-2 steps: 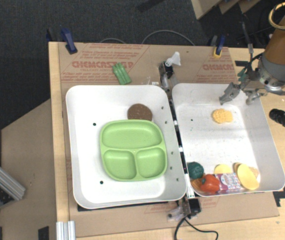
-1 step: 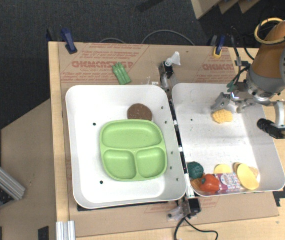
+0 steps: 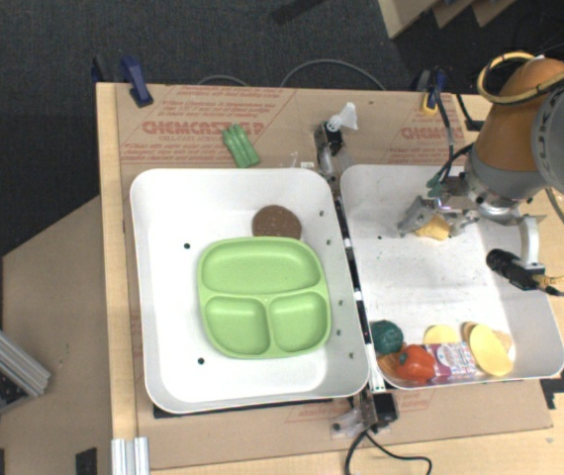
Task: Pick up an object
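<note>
The grey arm with an orange band (image 3: 519, 127) is seen at the upper right of the frame, its jaws lowered over a small pale yellow object (image 3: 433, 230) in the right white bin (image 3: 519, 310); whether the jaws are open or closed cannot be told. A green sectioned plastic tray (image 3: 262, 297) and a brown round disc (image 3: 277, 223) lie in the left white bin (image 3: 163, 295). Mixed toy foods (image 3: 440, 352) are gathered at the right bin's lower edge.

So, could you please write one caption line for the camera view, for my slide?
KUKA arm's gripper low in the right bin at a small yellow object; green divided tray in the left bin.
</note>
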### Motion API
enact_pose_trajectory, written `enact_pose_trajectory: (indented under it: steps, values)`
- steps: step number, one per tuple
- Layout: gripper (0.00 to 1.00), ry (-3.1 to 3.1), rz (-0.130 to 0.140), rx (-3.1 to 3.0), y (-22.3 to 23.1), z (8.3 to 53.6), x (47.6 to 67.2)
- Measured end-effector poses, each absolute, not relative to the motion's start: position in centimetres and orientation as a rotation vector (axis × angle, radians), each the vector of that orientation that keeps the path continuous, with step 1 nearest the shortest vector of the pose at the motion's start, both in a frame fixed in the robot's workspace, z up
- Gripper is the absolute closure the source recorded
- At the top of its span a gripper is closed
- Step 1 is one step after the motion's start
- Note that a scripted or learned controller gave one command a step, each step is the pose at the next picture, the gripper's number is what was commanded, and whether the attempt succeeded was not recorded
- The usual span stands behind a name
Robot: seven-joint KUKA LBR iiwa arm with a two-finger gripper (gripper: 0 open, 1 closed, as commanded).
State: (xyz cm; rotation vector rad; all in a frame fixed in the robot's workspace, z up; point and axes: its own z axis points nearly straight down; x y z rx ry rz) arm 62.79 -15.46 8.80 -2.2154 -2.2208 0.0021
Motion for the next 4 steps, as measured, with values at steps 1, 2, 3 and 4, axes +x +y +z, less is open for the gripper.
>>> enact_pose_trajectory:
  steps: [1, 2, 3, 4]
  values:
    - [0.0, -2.221, 0.001, -2.22, -15.6, 8.9, 62.9]
    - [0.0, -2.221, 0.001, -2.22, -15.6, 8.9, 62.9]
    - [0.0, -2.221, 0.001, -2.22, -15.6, 8.9, 62.9]
    - [1.0, -2.223, -0.002, -2.221, -15.6, 10.0, 62.9]
